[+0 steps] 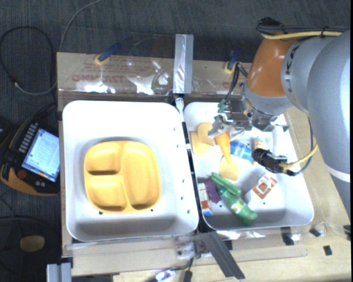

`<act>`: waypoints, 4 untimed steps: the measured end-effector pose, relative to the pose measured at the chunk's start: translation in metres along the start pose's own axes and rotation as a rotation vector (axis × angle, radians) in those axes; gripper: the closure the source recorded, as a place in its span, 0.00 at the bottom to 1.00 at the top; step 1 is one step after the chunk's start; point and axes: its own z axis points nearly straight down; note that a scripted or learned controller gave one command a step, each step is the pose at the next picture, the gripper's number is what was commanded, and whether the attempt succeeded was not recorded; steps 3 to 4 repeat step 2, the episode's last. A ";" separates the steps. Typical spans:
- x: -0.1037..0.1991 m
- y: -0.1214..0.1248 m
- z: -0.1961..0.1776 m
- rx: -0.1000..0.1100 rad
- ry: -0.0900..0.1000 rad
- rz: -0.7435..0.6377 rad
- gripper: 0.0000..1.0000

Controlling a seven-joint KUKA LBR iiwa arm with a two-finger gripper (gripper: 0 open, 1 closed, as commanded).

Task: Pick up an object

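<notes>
Gripper (225, 128) grasps orange carrot (223, 144) near right bin (303, 207) back wall; left bin (70, 157) holds one yellow tray (122, 175), roomy.

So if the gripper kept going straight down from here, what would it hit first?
Most likely the orange carrot-shaped piece, which lies right under the gripper in the right bin. Depth is hard to judge from this slanted view, so it may already be touching it.

Dark carpet floor (165, 10), loose cables (23, 57)
</notes>
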 end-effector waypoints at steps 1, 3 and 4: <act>-0.007 0.018 0.000 0.001 0.000 0.122 1.00; -0.017 -0.006 -0.006 0.000 -0.002 0.075 1.00; -0.017 -0.006 -0.006 0.000 -0.002 0.075 1.00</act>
